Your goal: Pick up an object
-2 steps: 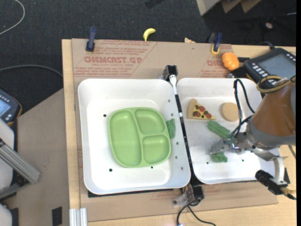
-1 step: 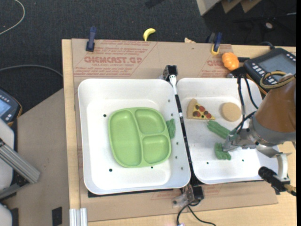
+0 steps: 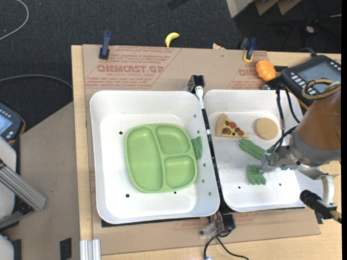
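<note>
In the right bin (image 3: pixel 238 199) lie a toy pizza slice (image 3: pixel 229 128), a round tan cookie (image 3: pixel 266 128), a long green vegetable piece (image 3: pixel 251 148) and a ruffled green leafy piece (image 3: pixel 256 175). My gripper (image 3: pixel 269 160) reaches in from the right and sits low between the two green pieces, at the right end of the long one. The wrist hides whatever is directly beneath it. The left bin (image 3: pixel 103 145) holds a green divided plate (image 3: pixel 160 157), with a small green piece (image 3: pixel 197 147) beside the plate's right edge.
The arm with its orange band (image 3: pixel 324 129) covers the right bin's right side. On the cardboard behind the bins lie a small orange object (image 3: pixel 265 69), a yellow banana (image 3: pixel 172 38) and two blue clamps (image 3: pixel 104 45). A control pendant (image 3: pixel 314 77) sits at the far right.
</note>
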### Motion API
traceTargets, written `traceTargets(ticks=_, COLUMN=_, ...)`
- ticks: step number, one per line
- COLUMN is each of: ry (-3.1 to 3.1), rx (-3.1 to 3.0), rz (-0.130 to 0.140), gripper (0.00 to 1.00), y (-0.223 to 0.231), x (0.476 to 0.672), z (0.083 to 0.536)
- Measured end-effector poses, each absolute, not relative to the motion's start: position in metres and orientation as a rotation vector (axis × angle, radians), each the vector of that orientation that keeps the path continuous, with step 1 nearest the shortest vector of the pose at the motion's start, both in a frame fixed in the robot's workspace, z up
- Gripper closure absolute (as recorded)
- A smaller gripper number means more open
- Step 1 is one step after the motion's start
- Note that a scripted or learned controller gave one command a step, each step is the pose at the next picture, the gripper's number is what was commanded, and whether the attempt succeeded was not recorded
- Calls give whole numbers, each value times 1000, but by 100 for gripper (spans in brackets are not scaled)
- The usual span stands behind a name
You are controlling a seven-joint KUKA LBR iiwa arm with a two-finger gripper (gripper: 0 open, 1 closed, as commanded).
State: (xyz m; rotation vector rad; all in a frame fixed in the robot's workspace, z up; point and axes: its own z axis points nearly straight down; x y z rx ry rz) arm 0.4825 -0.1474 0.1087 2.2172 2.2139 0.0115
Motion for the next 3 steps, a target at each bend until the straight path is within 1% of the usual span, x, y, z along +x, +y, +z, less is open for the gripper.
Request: traceTargets(ticks=3, ry=2208, rx=2213, rz=15, gripper=100, y=-148, x=484, z=138)
